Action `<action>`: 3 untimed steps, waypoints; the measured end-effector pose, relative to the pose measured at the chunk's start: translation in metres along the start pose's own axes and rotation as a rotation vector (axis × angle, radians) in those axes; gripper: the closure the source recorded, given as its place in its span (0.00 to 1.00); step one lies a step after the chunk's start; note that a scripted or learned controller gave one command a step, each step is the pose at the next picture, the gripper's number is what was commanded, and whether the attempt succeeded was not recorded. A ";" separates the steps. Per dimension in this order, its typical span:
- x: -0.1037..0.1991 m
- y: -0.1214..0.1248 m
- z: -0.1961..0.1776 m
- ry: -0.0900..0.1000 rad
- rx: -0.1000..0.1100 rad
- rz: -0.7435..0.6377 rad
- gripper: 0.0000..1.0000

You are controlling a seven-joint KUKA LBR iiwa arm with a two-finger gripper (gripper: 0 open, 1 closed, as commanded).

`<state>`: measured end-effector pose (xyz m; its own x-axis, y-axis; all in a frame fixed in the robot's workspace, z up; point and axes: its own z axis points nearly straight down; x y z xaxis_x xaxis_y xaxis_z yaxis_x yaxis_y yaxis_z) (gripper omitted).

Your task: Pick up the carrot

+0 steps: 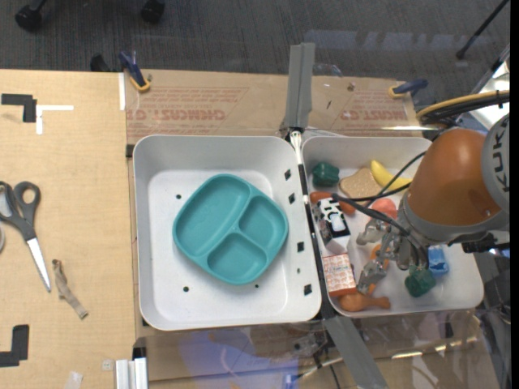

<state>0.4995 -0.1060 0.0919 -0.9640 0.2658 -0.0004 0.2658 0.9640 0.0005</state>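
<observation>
Camera view: My arm [454, 181] enters from the right and sits above the right bin [470, 294]. My gripper [379, 259] is lowered into that bin among the toy items; I cannot tell its finger state. The carrot [362, 301] lies at the near wall of the right bin, just below my gripper and beside a red-and-white packet [338, 272]. The left bin [154, 233] holds a teal divided plate [231, 228]. Scissors [24, 225] lie on the bench at far left.
</observation>
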 end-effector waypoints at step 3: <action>0.009 -0.007 -0.035 0.000 -0.001 -0.686 1.00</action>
<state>0.4888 -0.1104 0.1269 -0.9143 -0.4050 -0.0013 -0.4050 0.9143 0.0006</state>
